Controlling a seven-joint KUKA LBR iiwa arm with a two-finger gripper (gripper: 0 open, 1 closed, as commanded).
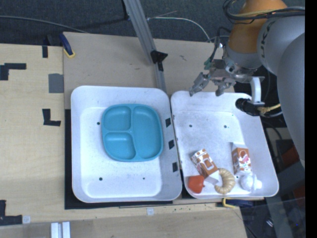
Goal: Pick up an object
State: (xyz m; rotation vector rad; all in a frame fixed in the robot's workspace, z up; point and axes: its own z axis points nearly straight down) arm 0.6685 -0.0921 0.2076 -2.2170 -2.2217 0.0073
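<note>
We see the counter (114,58), a pale wooden surface with a few dark tape marks on its left part, carrying two shallow white bins side by side. The grey arm (290,38) with its orange band reaches in from the right and hangs above the far edge of the right bin (223,118). The left bin (89,182) holds a blue divided plate (132,132), lying flat in its far half with three compartments. A grey metal post (143,29) slants up from the counter behind the gap between the bins.

The gripper (211,87) sits over the far rim of the right bin, its two fingers spread apart with nothing between them. All the small objects lie well apart from it, clustered in the near part of the right bin. There we find a brown and white carton (204,162) tilted on its side, a second similar carton (241,160) nearer the right wall, a tan croissant-shaped piece (226,181) just beside the first carton, a small red object (196,184) at the near left corner, and a small white object (250,183) near the right corner.
</note>
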